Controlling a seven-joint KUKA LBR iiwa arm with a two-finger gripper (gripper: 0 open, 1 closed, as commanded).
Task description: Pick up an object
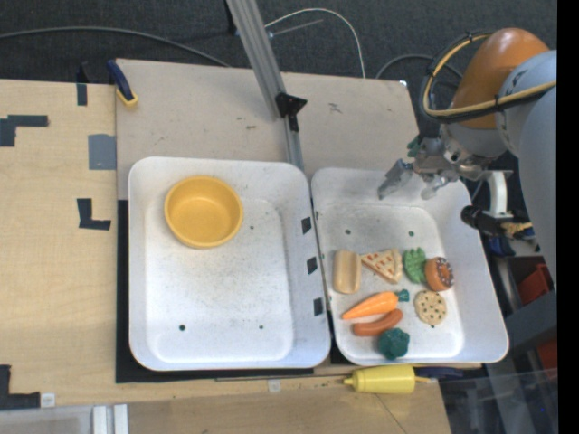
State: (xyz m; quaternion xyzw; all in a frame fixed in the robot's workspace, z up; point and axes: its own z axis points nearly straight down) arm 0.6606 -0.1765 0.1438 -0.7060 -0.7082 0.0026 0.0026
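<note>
The gripper (410, 179) hangs over the right bin's (479, 333) far edge, fingers spread and holding nothing. The carrot (369, 306) lies near the bin's near side (probably light, rigid, slick plastic); grasp across its thicker middle.

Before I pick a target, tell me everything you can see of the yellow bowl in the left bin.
The yellow bowl is a round, plain, matte bowl that looks like plastic, standing upright with its opening up and nothing visible inside. It sits in the far left part of the left bin, on the bin's speckled white floor. No other object touches it. The toy food lies in the right bin, and the gripper is over that bin's far edge, well away from the bowl.
</note>
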